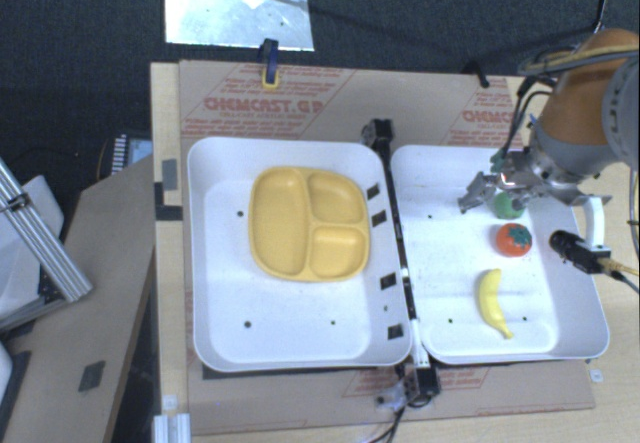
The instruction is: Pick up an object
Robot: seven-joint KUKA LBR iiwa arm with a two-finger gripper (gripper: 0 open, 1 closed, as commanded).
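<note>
The tool [497, 189] is down in the right bin [440, 261], near its back edge, and from where I stand I cannot tell how it is set. Something green [510, 201] sits right under it, touching or nearly so; whether the tool has it or is only hovering over it, I cannot say.

My worry is a miss. The green thing is small and mostly hidden by the tool, so a close that lands slightly off could nudge it aside or pinch only its edge, and it would drop on the lift. Just in front of it lies a round orange-red fruit [514, 240] with a green top, near enough that a sideways push could knock the two together and send the fruit rolling.

Further toward the front of the same bin lies a banana [491, 303], apart from the others and well out of the way.

The left bin [215, 261] holds a yellow divided plate [306, 223] with three compartments, nothing in any of them. Both bins rest side by side on the surface [170, 131].
</note>
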